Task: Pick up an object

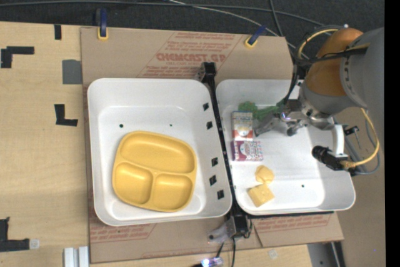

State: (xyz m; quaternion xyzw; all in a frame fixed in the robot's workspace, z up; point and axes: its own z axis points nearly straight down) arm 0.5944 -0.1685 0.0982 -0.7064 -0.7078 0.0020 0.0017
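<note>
The right bin [319, 197] holds a small carton [244, 134] with a red and purple label, lying near the bin's left wall. A green item [253, 109] lies just behind the carton, partly under the gripper's fingers. Two yellow cheese-like blocks [262, 186] sit toward the bin's front. My gripper [275, 124] reaches in from the right, low over the bin, with its tips beside the carton's right edge and the green item. Its fingers look a little apart, with nothing seen between them.
The left bin [103, 109] holds a yellow divided tray [154, 170]. A black divider [215, 134] runs between the bins. Cables [350, 153] hang off the wrist at the right. Both bins rest on brown cardboard [187, 53].
</note>
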